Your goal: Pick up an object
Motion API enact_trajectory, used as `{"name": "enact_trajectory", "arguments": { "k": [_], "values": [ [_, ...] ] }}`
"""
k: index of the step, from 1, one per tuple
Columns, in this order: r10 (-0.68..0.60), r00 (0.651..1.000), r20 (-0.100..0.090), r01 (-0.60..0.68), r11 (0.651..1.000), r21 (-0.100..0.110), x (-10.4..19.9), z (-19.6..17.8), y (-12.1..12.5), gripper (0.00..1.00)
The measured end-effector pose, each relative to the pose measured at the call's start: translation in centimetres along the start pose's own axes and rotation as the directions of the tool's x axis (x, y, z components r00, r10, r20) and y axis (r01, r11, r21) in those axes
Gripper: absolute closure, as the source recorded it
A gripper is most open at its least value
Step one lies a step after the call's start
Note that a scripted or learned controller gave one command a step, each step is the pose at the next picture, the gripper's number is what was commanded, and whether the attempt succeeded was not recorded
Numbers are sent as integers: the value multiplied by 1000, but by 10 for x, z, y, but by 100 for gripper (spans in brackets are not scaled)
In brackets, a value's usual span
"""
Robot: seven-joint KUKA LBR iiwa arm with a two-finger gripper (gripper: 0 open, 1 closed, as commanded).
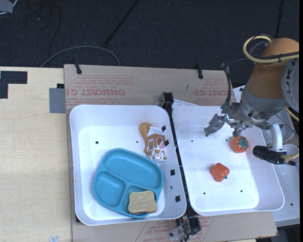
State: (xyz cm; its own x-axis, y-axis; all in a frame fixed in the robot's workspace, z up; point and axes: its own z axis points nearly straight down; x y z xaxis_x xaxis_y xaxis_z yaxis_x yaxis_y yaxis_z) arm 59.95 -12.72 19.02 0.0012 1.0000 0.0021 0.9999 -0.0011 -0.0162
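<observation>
Approach step judged: claw [226, 126] is held wide, nothing gripped, beside tomato [239, 144] (right bin); lowering needed.

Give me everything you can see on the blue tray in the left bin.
The blue tray is a glossy, plastic-looking plate with rounded corners and three compartments divided by raised ridges. It lies flat but turned at an angle on the floor of the left bin, toward the near edge. A tan slice of toast sits in its near-right compartment; the other two compartments hold nothing. Just beyond its far-right corner lies a small printed packet; whether they touch is unclear.
</observation>
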Motion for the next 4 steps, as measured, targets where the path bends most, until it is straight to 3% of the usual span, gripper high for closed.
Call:
{"name": "enact_trajectory", "arguments": {
  "k": [1, 3, 4],
  "values": [
    [-2, 1000, 1, 2, 1000, -13, 0, -8, 3, 0],
    [-1, 1000, 0, 1, 1000, -8, -5, 104, -6, 0],
    [2, 1000, 1, -2, 1000, -11, -6, 91, -5, 100]
  ]
}}
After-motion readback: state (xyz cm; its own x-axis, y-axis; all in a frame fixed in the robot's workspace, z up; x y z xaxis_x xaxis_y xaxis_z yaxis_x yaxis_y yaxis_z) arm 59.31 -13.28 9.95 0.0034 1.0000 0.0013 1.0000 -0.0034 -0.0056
